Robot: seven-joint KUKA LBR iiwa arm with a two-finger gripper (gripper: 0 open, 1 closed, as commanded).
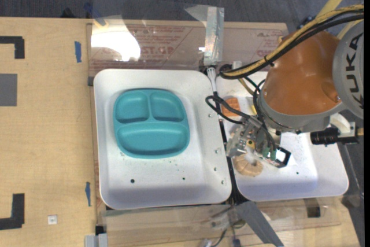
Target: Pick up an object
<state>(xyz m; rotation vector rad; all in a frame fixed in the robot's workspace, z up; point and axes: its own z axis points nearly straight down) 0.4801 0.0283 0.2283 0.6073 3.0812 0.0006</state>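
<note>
My gripper (250, 150) reaches down into the right bin (324, 179), near its left wall; the arm's orange band and grey wrist hide most of it. A tan, round object (250, 167) lies on the bin floor just below the gripper. An orange object (233, 106) peeks out beside the arm at the bin's upper left. A teal divided plate (151, 122) rests in the left bin (115, 182).
A clear plastic sheet (173, 43) stands behind the bins, with a taped strip (214, 34) at its middle. Black and yellow cables (272, 63) run from the arm over the right bin's back edge. Brown cardboard (43, 124) covers the bench to the left.
</note>
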